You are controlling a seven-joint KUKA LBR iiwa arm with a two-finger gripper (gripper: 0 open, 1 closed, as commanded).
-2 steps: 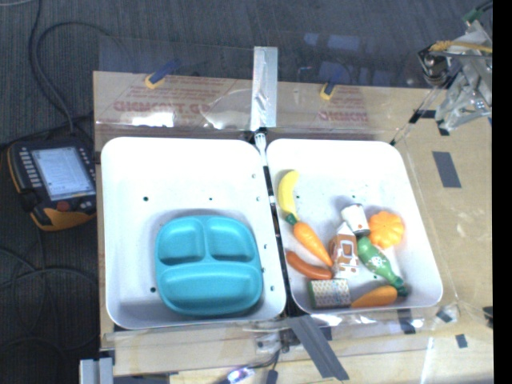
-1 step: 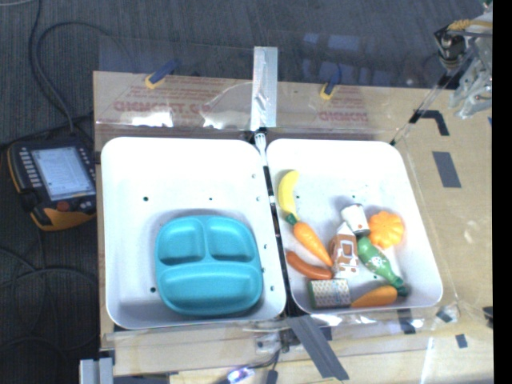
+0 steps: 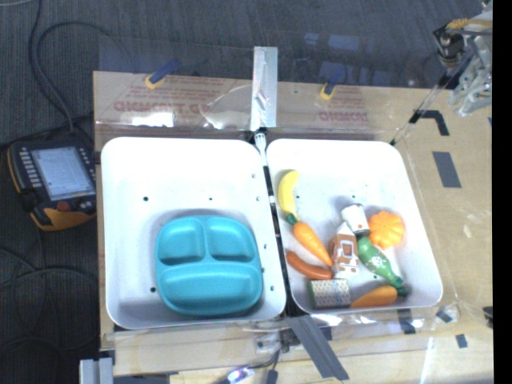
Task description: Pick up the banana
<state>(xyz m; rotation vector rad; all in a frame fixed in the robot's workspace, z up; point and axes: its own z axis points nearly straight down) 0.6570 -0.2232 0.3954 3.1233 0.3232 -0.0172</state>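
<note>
Yellow banana: lies in the right bin, upper left corner, against the dividing wall, just above a carrot.
Handling: I judge it light, stiff, smooth plastic; grip across the middle.
Gripper: upper right of frame, cut off; I cannot tell its state.

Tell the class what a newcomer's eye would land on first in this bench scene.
First comes the big blue divided plate lying alone in the left bin. Next, the bright cluster of toy food in the right bin: a yellow banana against its left wall, with a carrot just below it and an orange pumpkin further right.
</note>
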